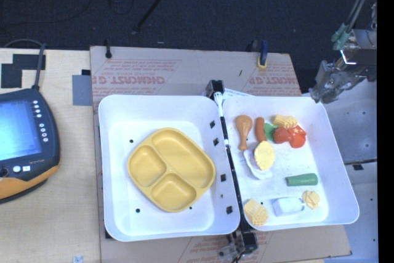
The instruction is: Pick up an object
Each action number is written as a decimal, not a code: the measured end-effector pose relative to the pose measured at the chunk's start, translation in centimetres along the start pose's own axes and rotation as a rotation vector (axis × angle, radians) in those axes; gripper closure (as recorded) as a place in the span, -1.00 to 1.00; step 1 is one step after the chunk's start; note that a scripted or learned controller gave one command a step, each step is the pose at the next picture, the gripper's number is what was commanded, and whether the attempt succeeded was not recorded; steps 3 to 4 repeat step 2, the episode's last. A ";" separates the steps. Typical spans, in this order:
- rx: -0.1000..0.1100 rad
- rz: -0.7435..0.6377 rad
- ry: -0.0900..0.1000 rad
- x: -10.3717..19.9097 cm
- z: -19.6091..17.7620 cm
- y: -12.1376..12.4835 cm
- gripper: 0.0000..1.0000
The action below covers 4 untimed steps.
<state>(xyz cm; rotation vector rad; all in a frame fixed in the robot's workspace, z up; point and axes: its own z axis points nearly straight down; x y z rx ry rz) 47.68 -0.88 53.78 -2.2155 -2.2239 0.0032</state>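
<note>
Well apart: gripper [326, 90] off right bin's [341, 194] corner, toy food [289, 132] inside.

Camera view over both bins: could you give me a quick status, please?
Gripper beyond right bin's far corner, holding nothing. Toy food untouched in right white bin. Yellow divided tray in left bin. Nothing obstructing.

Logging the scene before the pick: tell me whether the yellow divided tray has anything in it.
Empty. The yellow divided tray lies flat in the left bin, and all three compartments show bare yellow bottoms. The toy foods lie in the right bin.
</note>
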 end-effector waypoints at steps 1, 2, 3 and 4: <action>0.019 0.005 -0.001 -0.9 14.6 0.2 1.00; 0.005 -0.005 0.000 9.1 14.3 0.0 1.00; 0.005 -0.005 0.000 9.1 14.3 0.0 1.00; 0.005 -0.005 0.000 9.1 14.3 0.0 1.00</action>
